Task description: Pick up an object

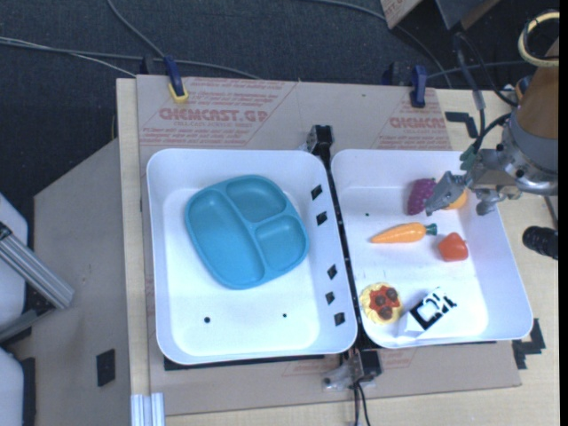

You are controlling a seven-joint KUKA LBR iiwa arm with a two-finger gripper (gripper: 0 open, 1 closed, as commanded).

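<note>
Camera view shows the gripper point(462, 191) poised over the right bin point(506, 264), fingers spread and holding nothing, just above-right of the toy carrot point(401, 232), beside the purple grapes point(421, 195), likely lining up a grasp there.

This is a robotics lab. A cardboard-covered table point(266, 96) is held by blue and yellow clamps point(175, 80) at 12 o'clock, with loose cables point(133, 25) trailing over dark carpet point(53, 105) at 11 o'clock. Two white bins point(164, 238) hold toy food and a fiducial marker point(433, 307) at 5 o'clock.
</note>
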